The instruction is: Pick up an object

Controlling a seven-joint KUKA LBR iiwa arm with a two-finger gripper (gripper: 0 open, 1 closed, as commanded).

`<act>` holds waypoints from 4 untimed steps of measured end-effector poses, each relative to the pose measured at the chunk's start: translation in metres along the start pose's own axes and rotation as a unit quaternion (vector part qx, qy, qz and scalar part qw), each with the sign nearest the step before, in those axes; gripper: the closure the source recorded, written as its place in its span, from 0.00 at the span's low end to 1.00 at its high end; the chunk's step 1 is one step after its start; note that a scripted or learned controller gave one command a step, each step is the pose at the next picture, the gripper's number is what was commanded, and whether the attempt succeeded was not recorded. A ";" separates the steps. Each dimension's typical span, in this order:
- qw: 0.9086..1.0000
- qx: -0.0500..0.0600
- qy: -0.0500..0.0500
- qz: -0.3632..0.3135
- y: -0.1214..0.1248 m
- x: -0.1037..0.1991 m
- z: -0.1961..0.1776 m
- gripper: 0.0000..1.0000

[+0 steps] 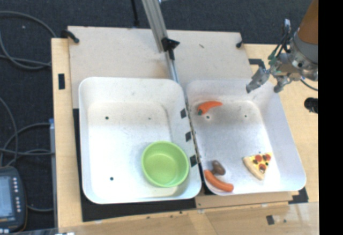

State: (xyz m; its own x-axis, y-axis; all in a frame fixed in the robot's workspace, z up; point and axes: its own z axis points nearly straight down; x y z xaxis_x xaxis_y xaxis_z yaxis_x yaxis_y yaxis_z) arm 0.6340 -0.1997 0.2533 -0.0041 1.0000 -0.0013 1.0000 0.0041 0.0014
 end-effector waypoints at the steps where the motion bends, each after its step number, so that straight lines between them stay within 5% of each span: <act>1: 1.000 0.000 -0.001 0.000 0.000 0.000 0.000 0.00; 4: 1.000 0.002 -0.001 0.003 0.001 -0.018 0.155 0.00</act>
State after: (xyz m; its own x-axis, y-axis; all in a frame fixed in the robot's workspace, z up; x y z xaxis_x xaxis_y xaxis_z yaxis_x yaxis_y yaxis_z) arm 0.6357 -0.2183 0.0987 0.0023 1.0000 -0.0032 1.0000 -0.0023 -0.0028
